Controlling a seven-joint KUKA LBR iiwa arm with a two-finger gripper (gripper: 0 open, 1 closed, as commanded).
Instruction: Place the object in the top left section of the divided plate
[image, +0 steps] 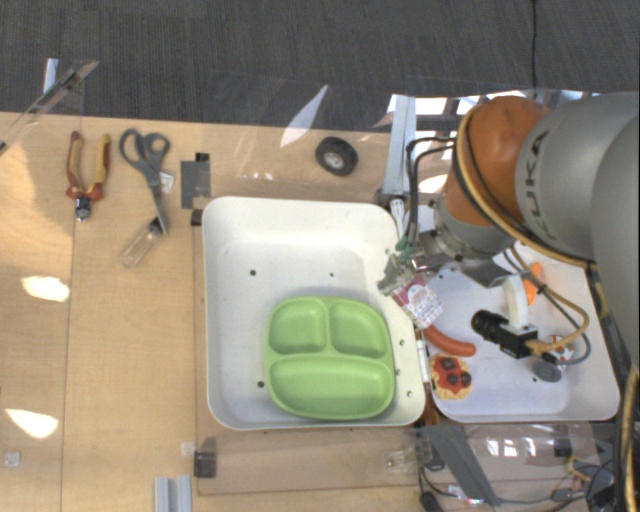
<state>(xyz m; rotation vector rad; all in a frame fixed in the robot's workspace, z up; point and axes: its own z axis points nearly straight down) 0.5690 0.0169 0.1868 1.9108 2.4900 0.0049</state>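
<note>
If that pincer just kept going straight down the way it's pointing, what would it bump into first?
Most likely the small pink-and-white packet right under the pincer, at the inner edge of the right bin. Depth is hard to judge from above, so it may already be touching.

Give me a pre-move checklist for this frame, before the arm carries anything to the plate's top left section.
1. Green divided plate sits flat in the left bin: ok.
2. Top left section of the plate holds nothing: ok.
3. Gripper is over the inner edges of the two bins, with a pink-and-white wrapped item just below it: ok.
4. Item is actually gripped: cannot tell; the grip is hidden.
5. Path from gripper to plate across the left bin floor is free of objects: ok.
6. Hot dog and pizza slice lie in the right bin, away from the path: ok.
</note>
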